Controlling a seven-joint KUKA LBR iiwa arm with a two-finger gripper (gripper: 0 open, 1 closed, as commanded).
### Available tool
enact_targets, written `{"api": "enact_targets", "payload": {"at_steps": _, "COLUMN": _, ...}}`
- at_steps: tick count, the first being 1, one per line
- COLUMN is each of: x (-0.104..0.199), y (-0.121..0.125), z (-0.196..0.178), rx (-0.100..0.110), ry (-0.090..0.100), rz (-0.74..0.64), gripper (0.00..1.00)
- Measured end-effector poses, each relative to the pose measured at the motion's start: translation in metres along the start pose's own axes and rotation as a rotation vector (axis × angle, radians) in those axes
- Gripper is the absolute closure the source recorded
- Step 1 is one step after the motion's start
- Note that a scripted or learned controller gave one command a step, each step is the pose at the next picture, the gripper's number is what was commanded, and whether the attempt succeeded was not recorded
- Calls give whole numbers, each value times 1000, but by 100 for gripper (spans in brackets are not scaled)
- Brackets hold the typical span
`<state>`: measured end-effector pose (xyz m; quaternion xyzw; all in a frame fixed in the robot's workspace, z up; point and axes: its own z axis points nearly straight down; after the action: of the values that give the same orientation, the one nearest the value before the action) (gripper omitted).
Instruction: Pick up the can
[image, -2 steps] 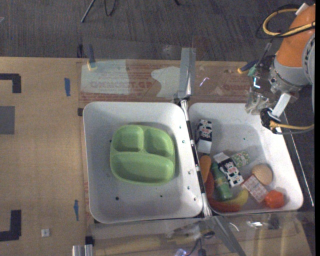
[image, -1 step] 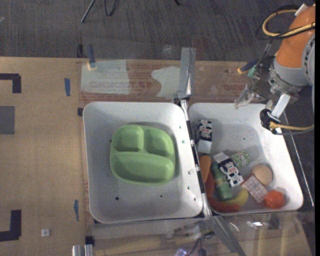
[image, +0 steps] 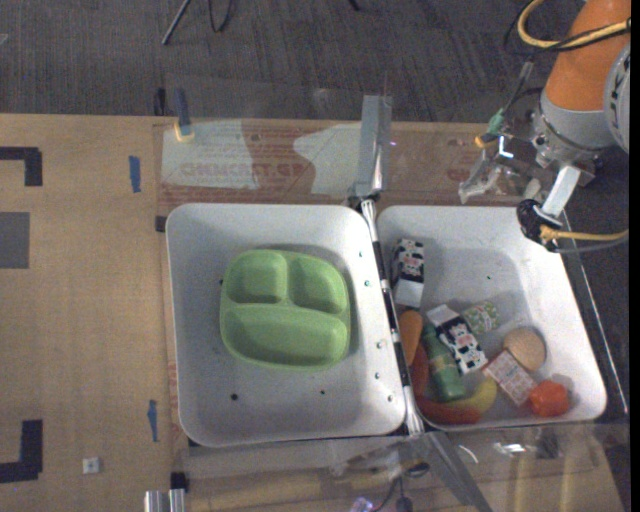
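The arm (image: 590, 70) hangs over the far right corner of the right bin (image: 575, 300), its jaws above the bench just beyond the bin's rim; I cannot tell whether they are open or closed. What looks like the can (image: 482, 317), small, white and green, lies in the right bin among toy food, near a cow-patterned carton (image: 460, 346). A green divided plate (image: 285, 308) sits in the left bin (image: 195, 330).

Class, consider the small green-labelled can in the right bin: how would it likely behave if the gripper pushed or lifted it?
The can looks to lie on its side, so a push would probably roll it. It is small, so likely light yet stiff. It lies close to the cow-print carton, which may crowd a grasp.
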<state>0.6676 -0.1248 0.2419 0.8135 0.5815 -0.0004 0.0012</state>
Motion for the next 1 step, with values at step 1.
{"api": "enact_targets", "payload": {"at_steps": 1, "x": -54, "y": -84, "z": 134, "rx": 7, "ry": 1, "rz": 148, "gripper": 0}}
